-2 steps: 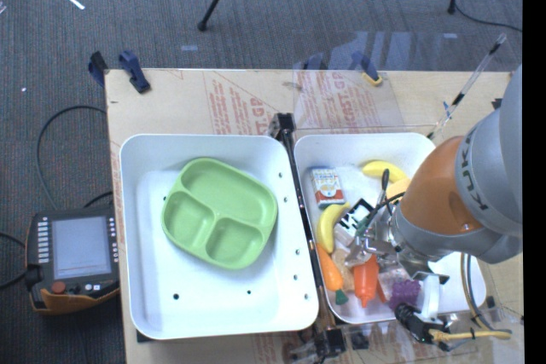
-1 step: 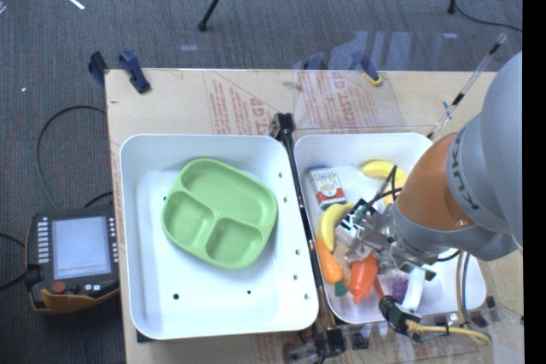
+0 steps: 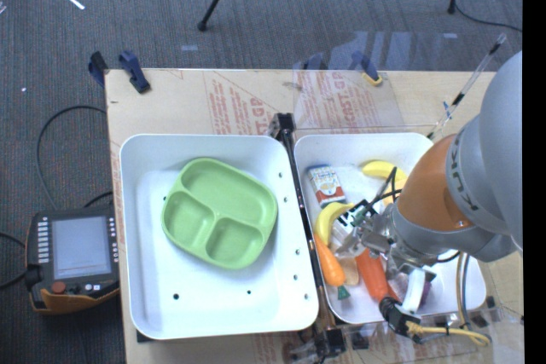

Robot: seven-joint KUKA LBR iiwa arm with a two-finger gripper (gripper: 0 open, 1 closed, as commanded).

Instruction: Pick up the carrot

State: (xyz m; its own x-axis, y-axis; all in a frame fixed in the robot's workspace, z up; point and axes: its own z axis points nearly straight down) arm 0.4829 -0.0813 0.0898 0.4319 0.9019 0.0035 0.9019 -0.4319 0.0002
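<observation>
The carrot (image 3: pixel 331 264) is orange with a small green tip and lies lengthwise along the left wall of the right bin (image 3: pixel 444 145), near its front. My gripper (image 3: pixel 360 236) hangs low over the middle of that bin, just right of the carrot's upper end and above it. It is a dark cluster of parts under the orange wrist band. A redder, carrot-like piece (image 3: pixel 373 275) lies just in front of the gripper, partly under the wrist.
A yellow banana (image 3: pixel 328 220) and a small white carton (image 3: pixel 327 183) lie behind the carrot, and another yellow piece (image 3: pixel 380 170) sits further back. The left bin (image 3: pixel 145 268) holds a green divided plate (image 3: pixel 220 213). A teach pendant (image 3: pixel 75 256) lies off the bench's left side.
</observation>
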